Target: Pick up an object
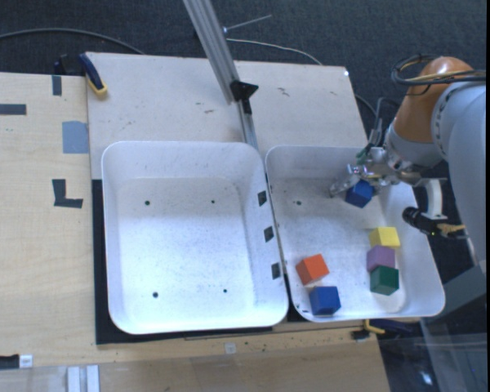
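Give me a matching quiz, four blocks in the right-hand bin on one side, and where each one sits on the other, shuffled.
Blocks:
1. orange block
2. yellow block
3. green block
4. purple block

Places:
A. between the yellow and green ones
B. nearest the bin's front right corner
C. nearest the divider between the bins
D. just above the purple one

Pairs: 1-C, 2-D, 3-B, 4-A

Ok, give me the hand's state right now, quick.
Hand: over the right bin, right at a blue cube; whether it is open, closed or gripping the cube cannot be told.
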Robot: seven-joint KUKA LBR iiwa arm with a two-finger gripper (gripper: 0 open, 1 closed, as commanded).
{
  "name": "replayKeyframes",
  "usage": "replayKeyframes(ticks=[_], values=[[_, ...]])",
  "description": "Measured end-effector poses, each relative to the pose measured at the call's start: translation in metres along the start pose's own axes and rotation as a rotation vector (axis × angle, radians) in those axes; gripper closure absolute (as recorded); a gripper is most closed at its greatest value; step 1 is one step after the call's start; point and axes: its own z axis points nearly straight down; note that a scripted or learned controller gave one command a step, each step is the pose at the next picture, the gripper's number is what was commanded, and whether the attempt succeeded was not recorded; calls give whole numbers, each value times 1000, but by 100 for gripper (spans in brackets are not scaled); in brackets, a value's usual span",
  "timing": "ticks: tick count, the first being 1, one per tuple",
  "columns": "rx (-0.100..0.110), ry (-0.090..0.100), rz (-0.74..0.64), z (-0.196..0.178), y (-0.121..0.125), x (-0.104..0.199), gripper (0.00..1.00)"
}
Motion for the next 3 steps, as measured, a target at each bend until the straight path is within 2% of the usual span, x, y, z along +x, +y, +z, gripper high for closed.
replayKeyframes(ticks=[1, 2, 3], values=[[-1, -1, -2, -13, 1, 1, 100], [-8, 4, -5, -82, -9, 73, 100], [-7, 4, -6, -105, 31, 136, 100]])
